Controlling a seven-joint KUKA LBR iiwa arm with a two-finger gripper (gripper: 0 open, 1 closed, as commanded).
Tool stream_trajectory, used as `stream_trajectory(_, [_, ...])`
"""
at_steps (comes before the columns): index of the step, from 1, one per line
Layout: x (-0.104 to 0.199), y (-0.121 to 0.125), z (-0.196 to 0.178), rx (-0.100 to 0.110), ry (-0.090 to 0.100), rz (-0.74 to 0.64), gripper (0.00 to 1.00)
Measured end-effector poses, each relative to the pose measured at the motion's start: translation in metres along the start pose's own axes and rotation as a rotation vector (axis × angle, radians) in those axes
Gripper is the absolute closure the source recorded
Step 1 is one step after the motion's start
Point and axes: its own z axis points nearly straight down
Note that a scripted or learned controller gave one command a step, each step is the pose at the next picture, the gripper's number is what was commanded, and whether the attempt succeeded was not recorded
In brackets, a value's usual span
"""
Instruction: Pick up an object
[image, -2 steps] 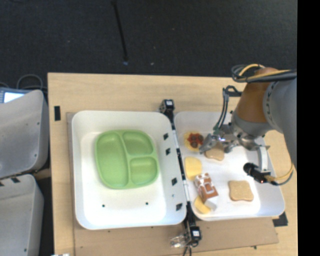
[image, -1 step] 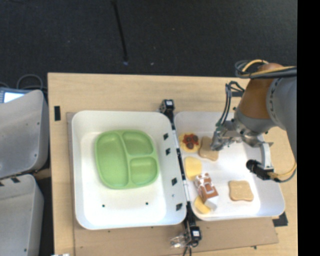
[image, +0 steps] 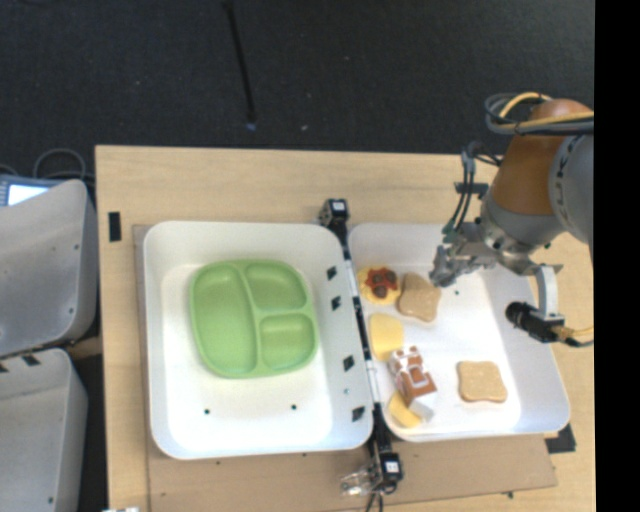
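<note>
Now the pincer (image: 446, 270) hangs low just beside the bread slice (image: 419, 299), at its upper right, reaching but not grabbing. I cannot tell how wide it is. Next, I think, it should drop onto the bread slice and squeeze.

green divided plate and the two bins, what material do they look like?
Green plate: likely moulded plastic, matte; uniform colour, soft rounded compartment ridges. Left bin and right bin: probably thin formed plastic, smooth and slightly glossy white with rounded corners, though painted metal cannot be ruled out.
</note>
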Motion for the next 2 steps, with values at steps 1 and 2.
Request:
stream_trajectory(1, [-0.002,0.001,-0.065,-0.002,-0.001,0.000,1.00])
stream_trajectory(2, [-0.002,0.004,-0.131,-0.003,-0.001,-0.001,1.00])
